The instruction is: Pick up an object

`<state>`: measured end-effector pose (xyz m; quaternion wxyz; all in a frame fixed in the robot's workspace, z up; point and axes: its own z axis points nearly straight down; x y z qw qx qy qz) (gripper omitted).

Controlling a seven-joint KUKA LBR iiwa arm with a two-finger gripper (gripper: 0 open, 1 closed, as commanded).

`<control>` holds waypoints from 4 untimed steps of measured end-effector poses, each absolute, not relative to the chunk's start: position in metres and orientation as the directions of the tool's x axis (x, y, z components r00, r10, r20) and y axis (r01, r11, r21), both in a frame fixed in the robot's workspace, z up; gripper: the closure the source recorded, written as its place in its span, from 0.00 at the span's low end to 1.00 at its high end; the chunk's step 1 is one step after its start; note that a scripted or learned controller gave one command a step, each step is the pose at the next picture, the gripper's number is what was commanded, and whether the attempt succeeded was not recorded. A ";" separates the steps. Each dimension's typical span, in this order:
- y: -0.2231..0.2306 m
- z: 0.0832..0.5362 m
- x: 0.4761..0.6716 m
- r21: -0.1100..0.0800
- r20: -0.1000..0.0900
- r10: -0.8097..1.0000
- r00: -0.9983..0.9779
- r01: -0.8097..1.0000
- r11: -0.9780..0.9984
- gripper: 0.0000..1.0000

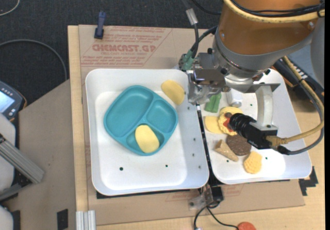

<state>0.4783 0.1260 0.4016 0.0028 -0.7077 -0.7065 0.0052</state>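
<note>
My gripper point(204, 91) hangs low over the divider between the two bins, at the top of the right bin point(294, 120). Just below it lies a small green piece point(212, 103). A pale yellow oval point(172, 91) rests to its left in the left bin point(98, 120). Further toys crowd the right bin: a flat yellow piece point(211, 124), a dark brown disc point(238, 145), a tan wedge point(225, 150) and a round yellow waffle point(252, 162). The arm's orange band and grey wrist hide the right bin's top part.
A teal divided plate point(126, 110) fills the left bin's middle, with a yellow lemon-like toy point(146, 138) in its lower compartment. A black cable fitting point(252, 130) crosses the right bin's toys. Cardboard point(124, 48) underlies both bins.
</note>
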 end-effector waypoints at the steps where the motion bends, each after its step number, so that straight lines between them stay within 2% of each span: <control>1: 0.127 0.418 0.480 0.003 0.001 1.000 0.000 1.000 0.000 1.00; 2: 0.127 0.428 0.480 0.005 0.001 1.000 0.000 1.000 0.000 1.00; 3: 0.091 0.342 0.478 -0.011 -0.003 1.000 0.006 1.000 -0.006 1.00; 4: 0.139 0.346 0.479 0.000 0.001 1.000 -0.005 1.000 0.005 1.00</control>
